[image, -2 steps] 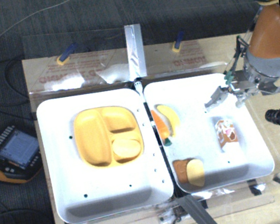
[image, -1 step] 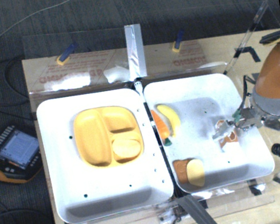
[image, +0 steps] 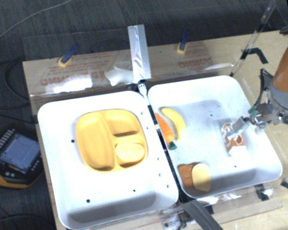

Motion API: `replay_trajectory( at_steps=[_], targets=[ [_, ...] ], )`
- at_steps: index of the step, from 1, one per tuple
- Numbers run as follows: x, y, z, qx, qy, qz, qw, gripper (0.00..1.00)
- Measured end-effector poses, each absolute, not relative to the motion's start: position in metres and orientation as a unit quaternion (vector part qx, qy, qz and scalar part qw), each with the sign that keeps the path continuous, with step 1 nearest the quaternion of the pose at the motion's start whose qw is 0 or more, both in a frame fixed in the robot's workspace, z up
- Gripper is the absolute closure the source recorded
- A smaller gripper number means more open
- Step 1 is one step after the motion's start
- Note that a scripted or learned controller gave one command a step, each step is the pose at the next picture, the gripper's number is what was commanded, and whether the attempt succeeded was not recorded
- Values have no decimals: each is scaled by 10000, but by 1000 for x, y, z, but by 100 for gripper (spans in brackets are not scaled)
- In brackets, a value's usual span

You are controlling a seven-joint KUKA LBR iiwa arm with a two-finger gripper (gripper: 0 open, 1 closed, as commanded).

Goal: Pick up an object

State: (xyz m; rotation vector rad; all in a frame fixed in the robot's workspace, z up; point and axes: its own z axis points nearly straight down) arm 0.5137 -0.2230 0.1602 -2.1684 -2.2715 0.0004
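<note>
My gripper (image: 233, 128) reaches in from the right over the right part of the right bin (image: 208, 101). A small orange and white object (image: 236, 142) lies just beneath and beside its tip; whether they touch I cannot tell. A yellow banana (image: 175, 120) and an orange carrot (image: 164, 130) lie along that bin's left wall. At its front left sit a brown round piece (image: 186, 175) and a pale yellow piece (image: 201, 177), side by side.
The left bin (image: 65, 169) holds a yellow compartment tray (image: 110, 139). A metal divider (image: 162, 152) separates the bins. A handheld pendant (image: 13, 156) and cables lie on the floor at left.
</note>
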Motion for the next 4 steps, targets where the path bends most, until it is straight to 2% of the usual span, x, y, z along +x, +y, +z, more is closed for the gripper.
replay_trajectory(
  at_steps=[1,2,3,4],
  targets=[
    [510,-211,99,-7291,-6844,-42,23,0],
    [509,-213,106,-7299,-6835,-17,24,100],
    [484,-155,249,-7074,-7068,12,7,100],
    [502,-137,268,-6763,-7367,19,3,100]
  ],
)
